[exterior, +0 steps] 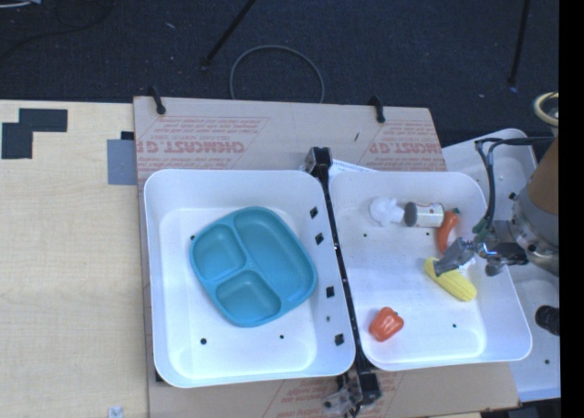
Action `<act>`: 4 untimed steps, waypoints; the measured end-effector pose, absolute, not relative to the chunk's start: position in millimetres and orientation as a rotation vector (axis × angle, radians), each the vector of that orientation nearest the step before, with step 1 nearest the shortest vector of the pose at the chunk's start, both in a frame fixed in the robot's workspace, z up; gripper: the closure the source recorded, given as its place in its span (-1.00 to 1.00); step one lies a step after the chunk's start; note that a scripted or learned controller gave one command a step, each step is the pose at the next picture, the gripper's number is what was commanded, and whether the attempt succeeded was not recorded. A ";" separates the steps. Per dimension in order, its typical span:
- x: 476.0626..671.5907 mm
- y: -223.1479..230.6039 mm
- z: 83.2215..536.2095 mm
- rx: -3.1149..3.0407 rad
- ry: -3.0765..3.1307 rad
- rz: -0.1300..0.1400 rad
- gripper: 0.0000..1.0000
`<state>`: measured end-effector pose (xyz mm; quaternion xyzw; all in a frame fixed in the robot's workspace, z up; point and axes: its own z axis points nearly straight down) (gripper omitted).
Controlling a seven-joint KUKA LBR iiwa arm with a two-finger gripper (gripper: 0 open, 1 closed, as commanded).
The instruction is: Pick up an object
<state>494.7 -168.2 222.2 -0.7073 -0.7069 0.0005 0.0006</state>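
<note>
My pincer [453, 264] sits low over the corn [453, 281], which lies just under its tip — placed for a grab, though whether it has closed on it I cannot tell

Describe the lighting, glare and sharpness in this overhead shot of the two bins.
Camera view: lighting is even and soft, with faint shadows under the blue three-compartment plastic plate and the small red pepper-shaped toy; the white right-hand bin looks bright, nearly washed out; the dark floor beyond the bench is dim; the gripper over the yellow corn-shaped toy is slightly soft.
</note>
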 end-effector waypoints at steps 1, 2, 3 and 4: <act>501.7 -170.5 174.1 -2.217 -2.216 0.005 -1.00; 498.8 -165.6 110.2 -2.215 -2.215 0.006 -1.00; 498.8 -164.8 87.1 -2.221 -2.218 0.002 -1.00; 499.4 -166.0 98.2 -2.228 -2.212 0.000 1.00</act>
